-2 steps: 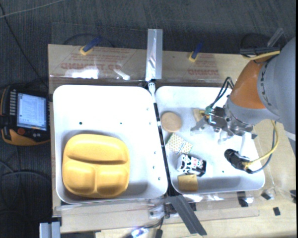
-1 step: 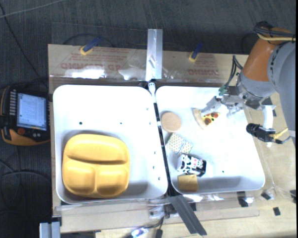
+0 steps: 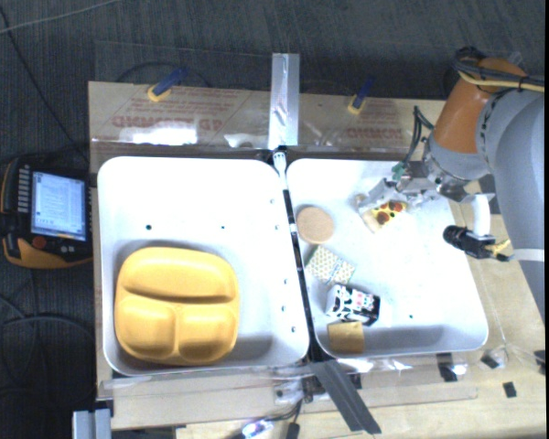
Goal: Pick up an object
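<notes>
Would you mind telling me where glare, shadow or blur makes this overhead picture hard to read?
In the camera view, the clear sheet behind the bins catches white glare; the left bin is bright enough that its walls fade, with soft shadow beside the yellow object; the gripper over the small card in the right bin is blurred, too much so to read its fingers.

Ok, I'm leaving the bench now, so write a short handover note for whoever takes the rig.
Gripper: low in the right white bin, at a small card with red and yellow print; grasp unclear.
Also in that bin: round tan disc, patterned white packet, black-and-white box, brown block.
Left white bin: large yellow foam form.
Done: nothing visibly lifted.
Left: pick one object.
</notes>
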